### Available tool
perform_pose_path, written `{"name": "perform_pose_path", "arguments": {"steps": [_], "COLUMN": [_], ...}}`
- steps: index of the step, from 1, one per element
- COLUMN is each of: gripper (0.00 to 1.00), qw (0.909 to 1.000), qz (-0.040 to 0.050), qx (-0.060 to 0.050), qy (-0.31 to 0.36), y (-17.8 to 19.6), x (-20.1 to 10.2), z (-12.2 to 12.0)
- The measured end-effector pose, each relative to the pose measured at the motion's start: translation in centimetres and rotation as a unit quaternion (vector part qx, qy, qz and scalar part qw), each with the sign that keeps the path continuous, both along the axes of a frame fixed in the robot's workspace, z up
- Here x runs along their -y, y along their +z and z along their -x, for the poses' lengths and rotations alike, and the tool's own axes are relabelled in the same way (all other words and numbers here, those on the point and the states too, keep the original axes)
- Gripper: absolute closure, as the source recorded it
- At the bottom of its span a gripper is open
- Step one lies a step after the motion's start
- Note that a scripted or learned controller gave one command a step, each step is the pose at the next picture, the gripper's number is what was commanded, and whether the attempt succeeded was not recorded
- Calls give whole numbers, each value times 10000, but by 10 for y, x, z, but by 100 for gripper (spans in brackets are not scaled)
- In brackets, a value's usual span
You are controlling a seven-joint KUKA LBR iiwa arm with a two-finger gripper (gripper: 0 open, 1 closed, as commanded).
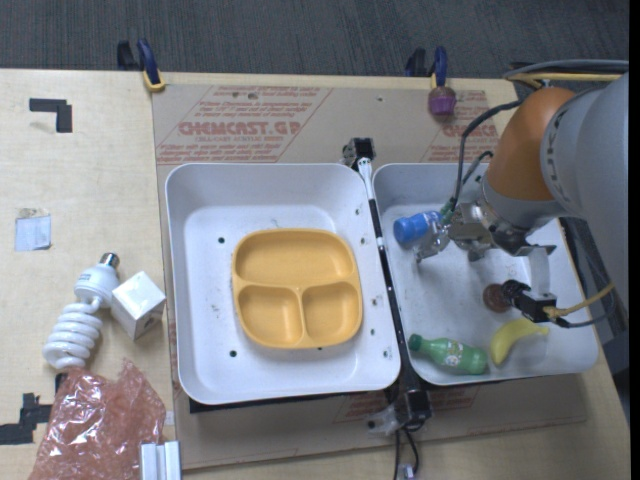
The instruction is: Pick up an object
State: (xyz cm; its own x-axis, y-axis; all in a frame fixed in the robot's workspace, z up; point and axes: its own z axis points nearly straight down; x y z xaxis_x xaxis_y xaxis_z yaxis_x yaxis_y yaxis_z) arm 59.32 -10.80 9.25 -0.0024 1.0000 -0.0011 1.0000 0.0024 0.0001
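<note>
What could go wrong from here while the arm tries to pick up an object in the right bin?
1. The tool is beside the blue object, near the bin's left wall; it may push the object against the wall rather than grasp it.
2. The banana and green bottle lie close together by the near wall, so a grasp there may disturb both.

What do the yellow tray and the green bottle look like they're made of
Tray: likely molded plastic, matte; even yellow color, rounded compartment walls, soft sheen. Bottle: probably glossy plastic, possibly a toy; bright highlights on smooth green surface, though it's too small to be sure.
</note>
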Motion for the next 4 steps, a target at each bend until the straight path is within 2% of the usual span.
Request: {"name": "perform_pose_path", "arguments": {"steps": [1,2,3,4], "gripper": [100,0,0,0], "qw": [10000,10000,10000,10000], "qz": [7,7,-4,2], "qx": [4,3,-2,4], "qy": [11,10,-23,0], "y": [10,10,0,0], "x": [0,0,-13,6], "z": [0,0,77,-9]}}
